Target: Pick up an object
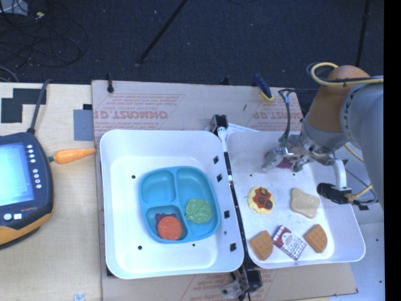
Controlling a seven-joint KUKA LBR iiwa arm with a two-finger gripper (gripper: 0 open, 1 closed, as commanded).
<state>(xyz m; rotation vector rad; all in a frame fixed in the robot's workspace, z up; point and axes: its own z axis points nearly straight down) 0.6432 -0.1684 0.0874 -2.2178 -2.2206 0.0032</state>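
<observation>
Currently the two-finger gripper (285,160) hangs low near the right white bin's (357,246) far edge, fingers spread around a small dark-red object (289,163) without clearly clamping it, so it should close squarely on it before lifting straight up.

Two shallow white bins sit side by side: a left bin (119,243) and a right bin (351,243). The left bin holds one blue divided tray (156,187) with three compartments, carrying one red round food piece (170,226) and one green leafy piece (199,211). The right bin holds five loose items: one small pizza (260,200), one pale bread slice (304,203), two brown waffle-like pieces (261,244) (316,237), and one small red and white packet (289,241). Outside the bins lie one orange carrot (72,156) and one handheld control pendant (22,190).
</observation>
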